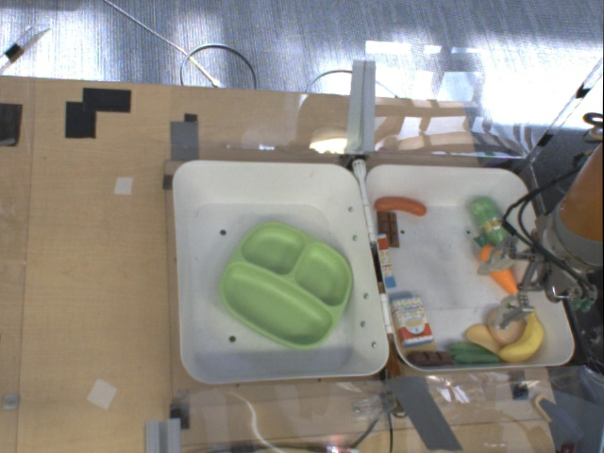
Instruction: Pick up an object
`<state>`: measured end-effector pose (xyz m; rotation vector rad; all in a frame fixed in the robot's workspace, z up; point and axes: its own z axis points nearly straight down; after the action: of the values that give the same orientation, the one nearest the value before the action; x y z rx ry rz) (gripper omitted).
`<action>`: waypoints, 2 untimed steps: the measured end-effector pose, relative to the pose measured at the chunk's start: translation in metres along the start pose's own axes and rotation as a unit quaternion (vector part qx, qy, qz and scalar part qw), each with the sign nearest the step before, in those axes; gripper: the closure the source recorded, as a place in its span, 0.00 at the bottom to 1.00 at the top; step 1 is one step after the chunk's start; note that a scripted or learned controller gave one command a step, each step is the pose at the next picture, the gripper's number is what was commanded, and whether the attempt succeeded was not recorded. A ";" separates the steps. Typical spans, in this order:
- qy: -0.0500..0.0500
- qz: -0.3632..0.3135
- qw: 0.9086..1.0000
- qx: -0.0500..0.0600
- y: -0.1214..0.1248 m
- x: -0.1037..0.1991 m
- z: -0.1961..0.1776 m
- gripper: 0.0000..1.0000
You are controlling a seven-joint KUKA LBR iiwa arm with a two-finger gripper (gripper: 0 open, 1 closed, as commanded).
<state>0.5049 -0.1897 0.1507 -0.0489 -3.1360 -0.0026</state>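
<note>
The right bin (444,253) holds several toy foods. At its far side lies a red sausage (401,206) with a brown chocolate bar (388,228) beside it. A small carton (411,319) lies near the front. On the right side are a green leafy vegetable (485,217) and an orange carrot (503,276). A yellow banana (527,341), a tan rounded piece (487,336) and a dark green pod (474,352) lie in the front right corner. My gripper (516,307) hangs low over the bin's right side, just above the banana and beside the carrot.
The left bin (203,253) holds a green divided plate (286,284). A dark brown bar (429,358) lies at the right bin's front wall. The arm's orange band (580,206) and black cables (528,217) stand over the right bin's right rim.
</note>
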 end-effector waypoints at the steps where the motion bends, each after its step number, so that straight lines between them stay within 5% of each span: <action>1: -0.010 0.043 0.999 0.002 -0.015 -0.043 0.061 0.00; 2: -0.018 0.039 0.999 0.004 -0.014 -0.049 0.046 1.00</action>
<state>0.5528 -0.2052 0.1048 -0.1731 -3.1680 0.0107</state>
